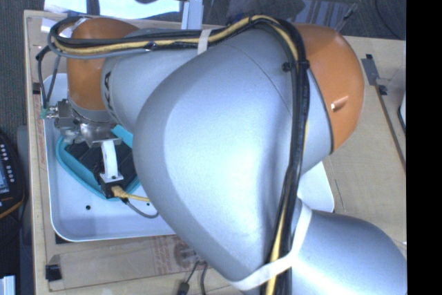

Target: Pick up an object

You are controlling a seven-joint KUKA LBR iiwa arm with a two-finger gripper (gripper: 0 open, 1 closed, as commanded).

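The big grey arm with its orange band reaches across from the right and hides most of both bins. Its wrist ends over the left bin (pixel 83 226), and the gripper (pixel 85 137) hangs low there, right above a teal object (pixel 71 166). That object has a curved teal rim and a dark inner part (pixel 88 157), and it lies on the bin floor at the left. The wrist covers the object's upper part. Whether the gripper touches it cannot be made out.
Bare white floor of the left bin shows toward its front left corner (pixel 76 207). The wooden bench edge (pixel 117 255) runs along the front. A sliver of the right bin (pixel 323 193) peeks out beside the arm.
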